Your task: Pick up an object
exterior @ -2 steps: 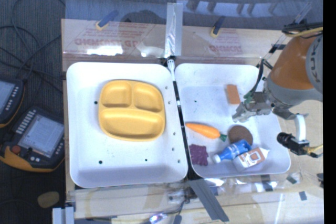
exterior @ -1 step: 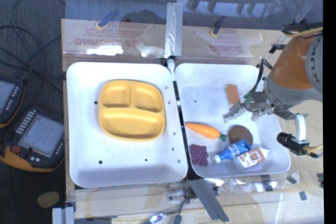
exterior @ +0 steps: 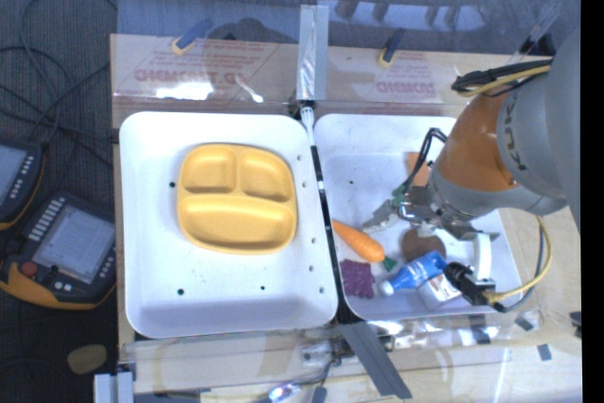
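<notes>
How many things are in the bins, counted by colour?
Yellow: 1, the tray
Orange: 1, the carrot
Purple: 1, the purple lump
Blue: 1, the bottle
Brown: 1, the brown thing by the hand
Total: 5 that I can tell; the arm hides part of the right bin.

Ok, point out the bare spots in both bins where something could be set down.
In the left bin, white floor shows around the yellow divided plate, widest along the near wall. In the right bin, the far left corner is bare, up to the arm. Its near half is crowded: carrot, purple piece, blue bottle.
</notes>
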`<state>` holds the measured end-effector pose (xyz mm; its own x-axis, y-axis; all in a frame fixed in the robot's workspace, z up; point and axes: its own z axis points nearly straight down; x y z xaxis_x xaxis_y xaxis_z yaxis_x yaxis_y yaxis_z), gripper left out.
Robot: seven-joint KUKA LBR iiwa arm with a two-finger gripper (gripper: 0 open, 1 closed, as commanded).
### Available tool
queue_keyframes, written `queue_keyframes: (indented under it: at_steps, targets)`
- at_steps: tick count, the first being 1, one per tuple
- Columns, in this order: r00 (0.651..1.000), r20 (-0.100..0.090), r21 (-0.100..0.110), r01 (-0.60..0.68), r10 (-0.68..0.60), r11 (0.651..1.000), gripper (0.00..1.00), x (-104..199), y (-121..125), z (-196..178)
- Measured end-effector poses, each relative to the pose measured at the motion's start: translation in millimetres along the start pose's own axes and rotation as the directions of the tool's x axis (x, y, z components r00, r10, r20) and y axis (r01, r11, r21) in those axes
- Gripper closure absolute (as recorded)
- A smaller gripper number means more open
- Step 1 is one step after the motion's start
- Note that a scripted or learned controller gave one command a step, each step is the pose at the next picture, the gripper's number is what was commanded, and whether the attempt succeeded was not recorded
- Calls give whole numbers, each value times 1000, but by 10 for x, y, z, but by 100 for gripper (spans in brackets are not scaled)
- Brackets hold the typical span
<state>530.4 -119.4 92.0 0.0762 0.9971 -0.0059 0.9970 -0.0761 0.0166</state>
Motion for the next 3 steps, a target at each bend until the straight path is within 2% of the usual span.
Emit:
queue_keyframes:
  at_steps: [1,2,3]
  targets:
    - [998,-2,19,-67,67,998,0,-498,-66,-978]
    - [996,-2,21,-85,85,996,0,-228,900,-553]
    - [999,0,13,41,-41,999,0,-568,1440,72]
